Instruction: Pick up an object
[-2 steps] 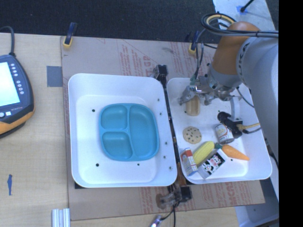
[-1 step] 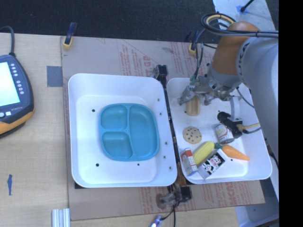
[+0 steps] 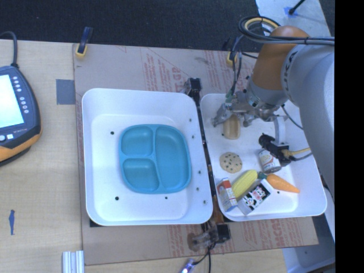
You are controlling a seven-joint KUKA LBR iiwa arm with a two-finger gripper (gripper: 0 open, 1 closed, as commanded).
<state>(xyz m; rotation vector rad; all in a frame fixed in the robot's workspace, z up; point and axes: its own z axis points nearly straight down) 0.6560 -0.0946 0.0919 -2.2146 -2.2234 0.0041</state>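
My gripper (image 3: pixel 234 120) hangs over the far left part of the right bin (image 3: pixel 307 208), its two fingers spread apart. A small tan cylinder-like object (image 3: pixel 231 129) stands just below and between them, with a gap on each side, so nothing is gripped. Nearer the front lie a round chocolate-chip cookie (image 3: pixel 231 162), a yellow corn cob (image 3: pixel 244 182), an orange carrot (image 3: pixel 281 183), a small tin can (image 3: pixel 269 161), a red-capped tube (image 3: pixel 226 193) and a black-and-white carton (image 3: pixel 256 198).
The left bin (image 3: pixel 96 152) holds a blue divided plate (image 3: pixel 154 158). The arm's grey body and orange band (image 3: pixel 284 44) cover the back right of the right bin. A handheld pendant (image 3: pixel 14 110) lies on the bench at far left.
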